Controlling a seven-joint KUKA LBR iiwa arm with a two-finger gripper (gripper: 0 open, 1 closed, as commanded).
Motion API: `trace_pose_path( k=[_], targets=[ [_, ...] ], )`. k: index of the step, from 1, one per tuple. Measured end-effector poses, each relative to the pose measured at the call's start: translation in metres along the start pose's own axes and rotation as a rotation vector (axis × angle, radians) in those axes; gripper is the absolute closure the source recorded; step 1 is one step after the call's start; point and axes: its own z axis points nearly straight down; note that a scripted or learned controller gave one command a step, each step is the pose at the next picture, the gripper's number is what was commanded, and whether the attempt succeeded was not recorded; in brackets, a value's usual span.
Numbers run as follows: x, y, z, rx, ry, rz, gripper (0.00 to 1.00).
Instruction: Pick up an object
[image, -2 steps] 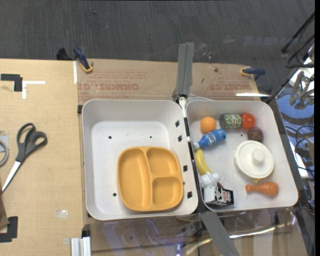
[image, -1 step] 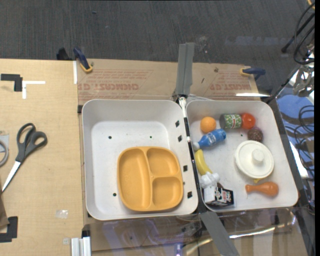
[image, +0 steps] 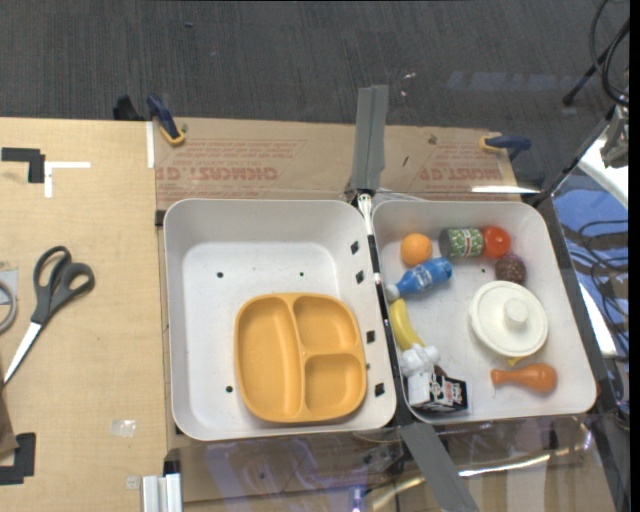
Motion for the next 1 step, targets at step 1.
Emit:
trace_pose_path(
  k=[1],
  targets=[
    [0.0002,0.0,-0.0175,-0.002,-0.001,-0.308,1.0]
  ],
)
